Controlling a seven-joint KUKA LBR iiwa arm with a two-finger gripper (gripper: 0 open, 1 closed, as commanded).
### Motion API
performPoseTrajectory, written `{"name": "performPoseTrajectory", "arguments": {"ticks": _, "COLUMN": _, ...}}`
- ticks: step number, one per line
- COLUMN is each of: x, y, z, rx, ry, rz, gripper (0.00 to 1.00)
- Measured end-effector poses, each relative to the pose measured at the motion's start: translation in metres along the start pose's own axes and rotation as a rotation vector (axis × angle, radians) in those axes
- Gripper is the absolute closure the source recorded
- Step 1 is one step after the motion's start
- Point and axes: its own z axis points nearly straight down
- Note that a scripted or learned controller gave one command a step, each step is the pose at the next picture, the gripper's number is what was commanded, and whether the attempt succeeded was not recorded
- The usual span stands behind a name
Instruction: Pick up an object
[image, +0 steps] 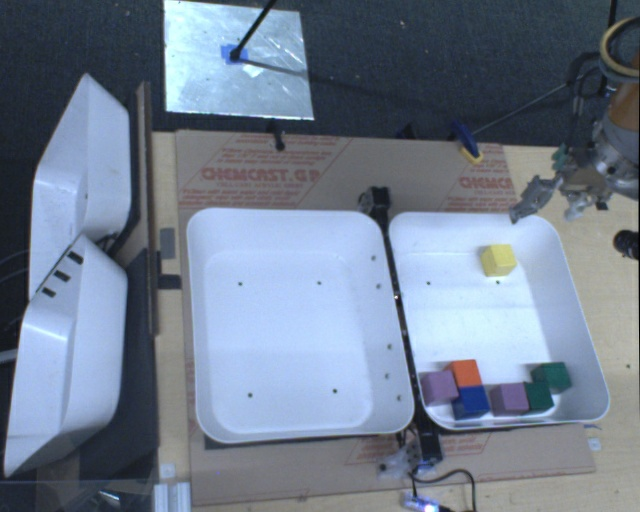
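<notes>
We saw the gripper (548, 196) above the right bin's (570, 290) far rim, fingers spread with nothing between, yellow block (498, 260) near, coloured blocks (493, 388) clustered at near edge.

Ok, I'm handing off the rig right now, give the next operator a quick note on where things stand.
Gripper: hovering over the far right corner of the right bin, nothing visible between its fingers; can't tell if open or shut.
Right bin: yellow block alone near the far side; along the near edge, a cluster of orange block, blue block, two purple blocks and green blocks.
Left bin: bare floor.
Done: nothing picked yet.
Left: grasp and lift one block; the yellow one looks closest.
</notes>
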Motion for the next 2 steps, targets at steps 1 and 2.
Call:
{"name": "performPoseTrajectory", "arguments": {"ticks": 1, "x": -0.0001, "y": 0.0003, "z": -0.0109, "rx": -0.001, "ry": 0.000, "rz": -0.001, "gripper": 1.00}}
{"name": "performPoseTrajectory", "arguments": {"ticks": 2, "x": 0.0002, "y": 0.0003, "z": -0.0105, "rx": -0.001, "ry": 0.000, "rz": -0.001, "gripper": 0.00}}
